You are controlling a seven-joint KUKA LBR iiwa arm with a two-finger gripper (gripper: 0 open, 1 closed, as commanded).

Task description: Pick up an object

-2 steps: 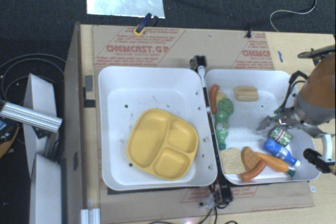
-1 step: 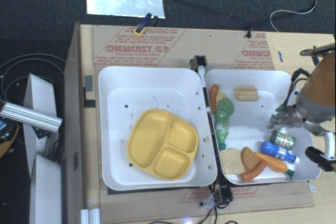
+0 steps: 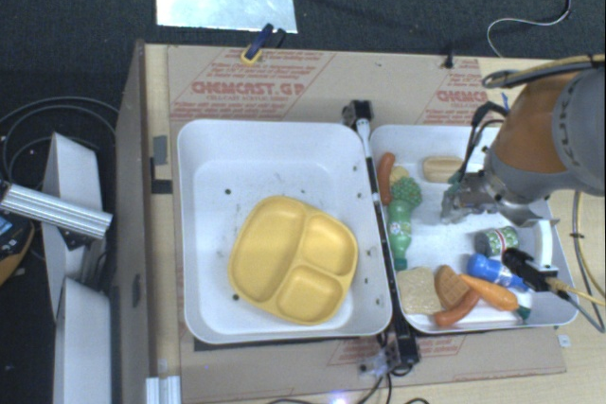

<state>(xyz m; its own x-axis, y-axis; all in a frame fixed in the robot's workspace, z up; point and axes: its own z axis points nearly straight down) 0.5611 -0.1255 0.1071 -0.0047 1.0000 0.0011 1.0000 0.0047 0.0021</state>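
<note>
Lower right of frame: right bin (image 3: 568, 312) w/ toy food, incl. carrot (image 3: 500, 293), sausage (image 3: 385, 177), bread roll (image 3: 441, 168). Pincer (image 3: 461, 203) low at bin centre; spread or pressed together: can't tell. Nothing seen lifted; pick not yet done. Yellow tray (image 3: 294, 258) at centre-left.

1. The arm (image 3: 544, 142) is running off the right edge, so you are seeing just its wrist end.
2. The gripper (image 3: 461, 202) is blurring into dark metal; you are not getting a clear look at its tips.
3. The arm is covering the upper right corner of the right bin (image 3: 431, 246).
4. The can (image 3: 499, 238) is lying partly under the gripper body, and its label is reading too small.
5. The carrot (image 3: 492, 293) is overlapping the sausage (image 3: 457, 309) and the blue item (image 3: 494, 272).
6. The grey boxes (image 3: 66, 298) are being cut off at the left and bottom edges.
</note>
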